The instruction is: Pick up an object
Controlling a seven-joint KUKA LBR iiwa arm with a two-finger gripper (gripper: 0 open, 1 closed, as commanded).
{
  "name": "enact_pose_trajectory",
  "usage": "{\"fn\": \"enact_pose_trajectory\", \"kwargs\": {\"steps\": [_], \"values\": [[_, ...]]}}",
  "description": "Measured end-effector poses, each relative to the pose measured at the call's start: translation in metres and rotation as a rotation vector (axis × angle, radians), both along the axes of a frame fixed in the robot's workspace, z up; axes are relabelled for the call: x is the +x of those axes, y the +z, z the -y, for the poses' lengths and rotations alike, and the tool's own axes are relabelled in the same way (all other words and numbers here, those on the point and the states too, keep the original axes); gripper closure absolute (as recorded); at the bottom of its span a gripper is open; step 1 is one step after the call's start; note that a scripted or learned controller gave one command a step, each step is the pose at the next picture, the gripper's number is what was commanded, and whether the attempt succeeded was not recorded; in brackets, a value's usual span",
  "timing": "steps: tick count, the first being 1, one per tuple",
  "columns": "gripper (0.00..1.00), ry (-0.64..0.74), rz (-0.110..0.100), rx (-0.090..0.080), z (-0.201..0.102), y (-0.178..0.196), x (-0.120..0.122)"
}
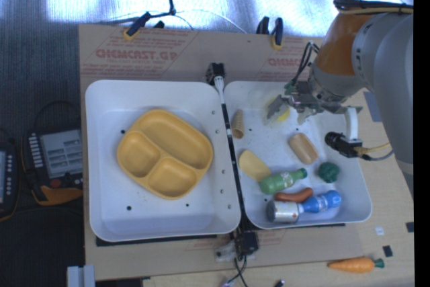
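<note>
gripper sits spread wide, holding nothing, over the right bin at its 12 o'clock, a small yellow piece just under the fingers. bread roll lies near at 5 o'clock. it should centre on one item, descend straight, then close.

Single fixed view, mounted above the bench, looking down at a slant. Far enough back to take in both shallow white plastic bins: left bin, right bin, plus the brown cardboard sheet under them and dark floor at left. Bench's far edge toward frame top, near edge at bottom. Grey arm with orange band entering from frame right.
</note>
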State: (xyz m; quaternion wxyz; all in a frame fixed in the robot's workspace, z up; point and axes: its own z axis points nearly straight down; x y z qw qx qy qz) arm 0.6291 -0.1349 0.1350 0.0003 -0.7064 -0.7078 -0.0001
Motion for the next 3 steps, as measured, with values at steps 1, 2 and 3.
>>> {"fn": "enact_pose_trajectory", "kwargs": {"steps": [1,2,3], "values": [[0.00,-0.001,0.001,-0.003,0.029,-0.042,0.031],[1.00,0.000,0.003,-0.008,0.030,-0.030,0.032],[1.00,0.000,0.005,-0.003,-0.017,0.102,0.039]]}}
